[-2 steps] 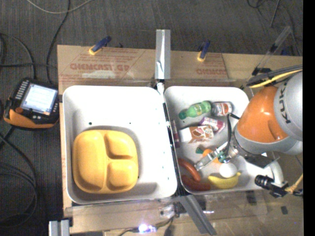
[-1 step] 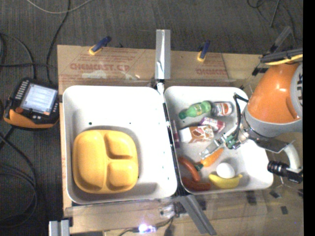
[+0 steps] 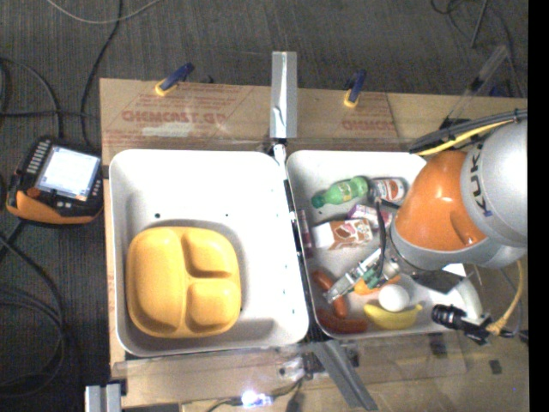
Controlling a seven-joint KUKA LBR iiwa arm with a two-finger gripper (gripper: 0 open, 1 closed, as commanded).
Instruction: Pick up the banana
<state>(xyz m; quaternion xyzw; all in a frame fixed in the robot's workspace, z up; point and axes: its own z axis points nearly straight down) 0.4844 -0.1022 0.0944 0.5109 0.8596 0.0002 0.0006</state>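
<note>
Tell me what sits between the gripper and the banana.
In the camera view, a white egg lies between the gripper and the banana, touching the banana.

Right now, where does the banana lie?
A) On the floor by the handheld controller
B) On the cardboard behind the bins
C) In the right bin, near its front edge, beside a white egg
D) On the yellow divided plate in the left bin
C: the banana lies in the right bin near its front edge, with the white egg just behind it.
</note>
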